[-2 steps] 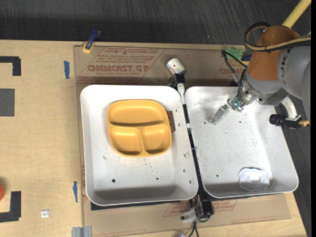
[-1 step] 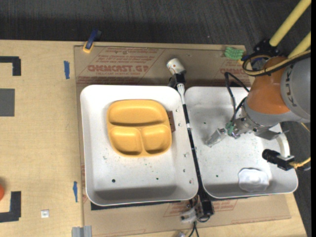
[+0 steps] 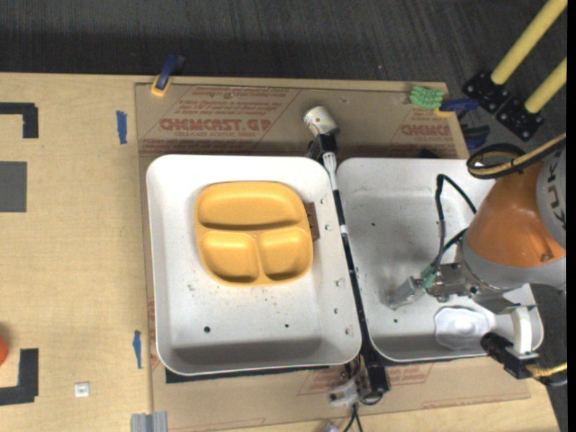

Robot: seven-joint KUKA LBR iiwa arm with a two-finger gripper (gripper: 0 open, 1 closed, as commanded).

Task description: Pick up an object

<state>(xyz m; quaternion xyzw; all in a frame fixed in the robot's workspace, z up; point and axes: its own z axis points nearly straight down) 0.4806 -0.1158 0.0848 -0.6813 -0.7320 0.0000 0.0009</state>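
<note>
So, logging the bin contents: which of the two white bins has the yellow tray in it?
The left bin: the yellow divided tray lies in it, while the arm reaches into the right bin.

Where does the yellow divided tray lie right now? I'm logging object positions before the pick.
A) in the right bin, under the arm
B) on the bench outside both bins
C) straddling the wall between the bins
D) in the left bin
D: the yellow divided tray rests on the floor of the left bin, well apart from the arm over the right bin.
</note>
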